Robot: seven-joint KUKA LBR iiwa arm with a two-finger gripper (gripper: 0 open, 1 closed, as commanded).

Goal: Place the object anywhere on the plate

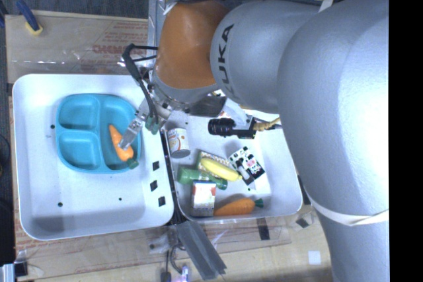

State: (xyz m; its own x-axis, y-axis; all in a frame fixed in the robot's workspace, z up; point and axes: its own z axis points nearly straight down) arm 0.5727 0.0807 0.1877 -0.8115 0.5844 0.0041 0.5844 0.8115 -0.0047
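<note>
Over plate (78,135), end effector (132,132) touching carrot (120,144)

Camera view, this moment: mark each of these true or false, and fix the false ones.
1. The blue divided plastic plate lies in the left white bin. True.
2. An orange toy carrot lies on the plate. True.
3. The gripper is over the right white bin. False: it is at the plate's right side, by the carrot, in the left bin.
4. The yellow toy banana lies on the plate. False: it lies in the right bin.
5. A second orange carrot lies near the right bin's front edge. True.
6. The small white can stands in the left bin. False: it is in the right bin, by the divide.
</note>
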